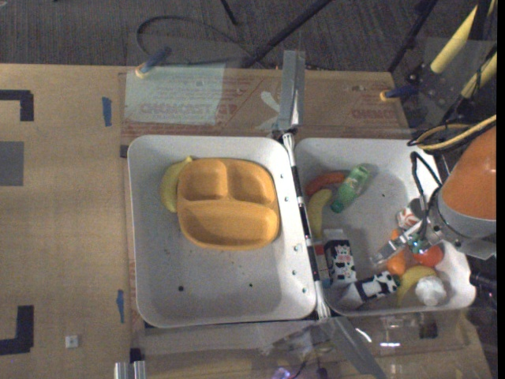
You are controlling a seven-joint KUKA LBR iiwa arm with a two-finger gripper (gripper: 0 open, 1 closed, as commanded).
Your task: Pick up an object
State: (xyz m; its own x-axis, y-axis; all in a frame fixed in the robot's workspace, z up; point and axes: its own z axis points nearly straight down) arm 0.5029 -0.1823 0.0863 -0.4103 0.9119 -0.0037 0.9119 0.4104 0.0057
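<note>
End effector [410, 239], finger state unclear, sits low over toys near the right bin's [379, 152] right edge.

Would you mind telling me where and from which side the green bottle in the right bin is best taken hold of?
I would grip the green bottle across its body, near the middle, coming straight down from above. It lies on its side, slanting up toward the right, with open bin floor along its right flank. The pincer should close across the narrow width, as the orange piece crowds its left end.
</note>
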